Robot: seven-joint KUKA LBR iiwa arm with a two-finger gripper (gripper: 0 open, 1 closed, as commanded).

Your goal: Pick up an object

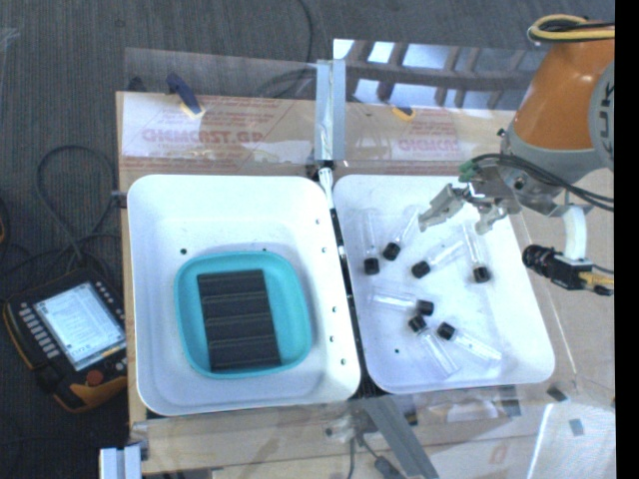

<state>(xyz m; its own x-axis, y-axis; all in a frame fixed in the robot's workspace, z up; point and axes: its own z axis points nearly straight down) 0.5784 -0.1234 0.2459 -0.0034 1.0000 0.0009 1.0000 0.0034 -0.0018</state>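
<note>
As vials [454,252] lie scattered, end effector [461,218] hovers above.

My end effector [461,211] looks like bare metal w/ a dull grey sheen. Both bins [160,367] — smooth white plastic, slightly glossy. The vials [451,339] look like clear plastic or glass w/ matt black caps. Teal tray [292,312] — smooth plastic; its black insert [238,319] is ribbed, matt.
</note>
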